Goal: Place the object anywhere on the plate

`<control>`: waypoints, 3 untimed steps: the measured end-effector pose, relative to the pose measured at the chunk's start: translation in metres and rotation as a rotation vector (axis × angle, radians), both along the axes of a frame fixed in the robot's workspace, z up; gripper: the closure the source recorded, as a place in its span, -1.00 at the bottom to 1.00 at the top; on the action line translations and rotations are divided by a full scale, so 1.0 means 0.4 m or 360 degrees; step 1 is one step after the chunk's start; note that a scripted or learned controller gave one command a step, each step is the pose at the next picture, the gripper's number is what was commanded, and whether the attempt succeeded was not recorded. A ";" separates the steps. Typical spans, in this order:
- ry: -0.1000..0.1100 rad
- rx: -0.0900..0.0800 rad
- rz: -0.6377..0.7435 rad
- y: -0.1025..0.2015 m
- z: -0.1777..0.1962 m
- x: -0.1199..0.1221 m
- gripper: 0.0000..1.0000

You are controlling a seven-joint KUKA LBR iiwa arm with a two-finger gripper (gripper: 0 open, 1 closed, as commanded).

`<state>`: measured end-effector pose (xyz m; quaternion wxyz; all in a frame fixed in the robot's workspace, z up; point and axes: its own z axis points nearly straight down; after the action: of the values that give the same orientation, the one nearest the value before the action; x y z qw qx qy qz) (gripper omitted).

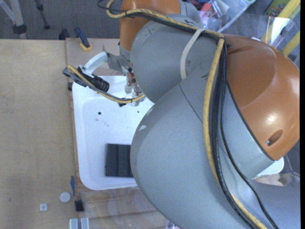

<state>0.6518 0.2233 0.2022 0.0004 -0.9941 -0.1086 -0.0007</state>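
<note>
Across most of the view the arm (200, 128) bulks large, grey with orange shells, a yellow cable running along it. Under it, on the wooden bench (33, 128), I can see part of one white bin (90, 128). In the bin lies a dark, flat rectangular block (117, 160), near the front wall, partly tucked under the arm's edge. A few dark specks dot the bin floor. The arm's wrist end dips toward the bin's far side, where a black ribbed cable fitting (93, 81) sticks out; how the jaws stand I cannot tell. I can make out no writing anywhere.
</note>
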 end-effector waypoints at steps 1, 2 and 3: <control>-0.0003 -0.0001 0.0261 -0.001 0.220 0.022 1.00; -0.0005 -0.0001 0.0077 -0.001 0.436 0.021 1.00; -0.0005 -0.0001 0.0076 -0.003 0.582 0.024 1.00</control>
<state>0.6613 0.2222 0.4351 0.0000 -0.9912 -0.1324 -0.0022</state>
